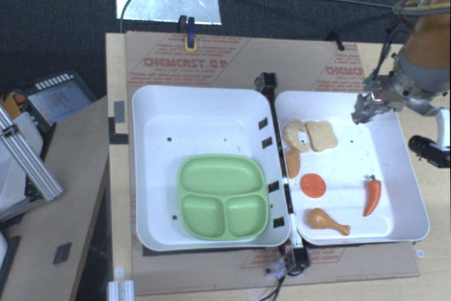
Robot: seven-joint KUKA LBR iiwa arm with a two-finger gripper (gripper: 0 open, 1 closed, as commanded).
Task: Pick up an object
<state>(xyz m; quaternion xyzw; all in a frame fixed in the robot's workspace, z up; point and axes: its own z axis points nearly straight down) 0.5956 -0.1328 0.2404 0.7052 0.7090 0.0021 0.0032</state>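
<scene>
Left bin: holds one green divided tray, lying flat toward the near right corner. Right bin: holds bread slices by its left wall, an orange piece beneath them, a tomato slice, a chicken drumstick and a red chili pepper. Gripper over the right bin's far edge, nothing seen in it; finger state cannot be determined.

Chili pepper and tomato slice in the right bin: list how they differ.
The chili pepper is long, thin and pointed; the tomato slice is round and flat. The chili pepper lies near the bin's right wall, the tomato slice nearer the middle. The chili pepper has a dark stem end; the tomato slice has none. Both are orange-red.
</scene>
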